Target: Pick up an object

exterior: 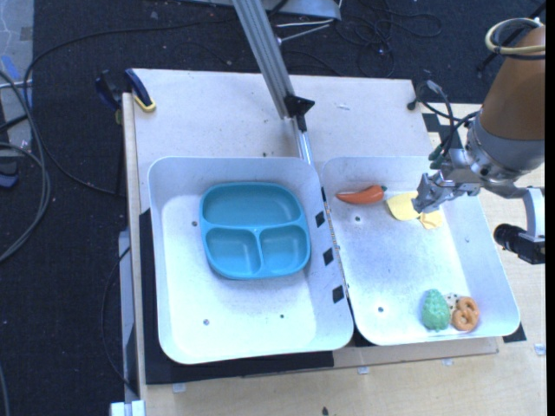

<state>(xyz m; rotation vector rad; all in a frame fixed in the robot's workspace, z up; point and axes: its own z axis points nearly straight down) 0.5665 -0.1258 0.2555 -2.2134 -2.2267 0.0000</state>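
My gripper [428, 201] hangs low over the back of the right bin [408, 267], right at a pale yellow object [404, 208] whose far side it covers. A second yellow bit [431, 222] shows just under the gripper. An orange-red chili pepper [360, 195] lies to the left of the yellow piece. At the bin's front right corner sit a green lumpy object [435, 309] and an orange pretzel-shaped object [466, 313], side by side. Whether anything sits between the gripper's tips is hidden by its own body.
The left bin [173, 232] holds a blue divided plate [256, 230]. A grey metal pole [269, 50] slants down to the bench between the bins' back edges. Cables run beside the arm at the right.
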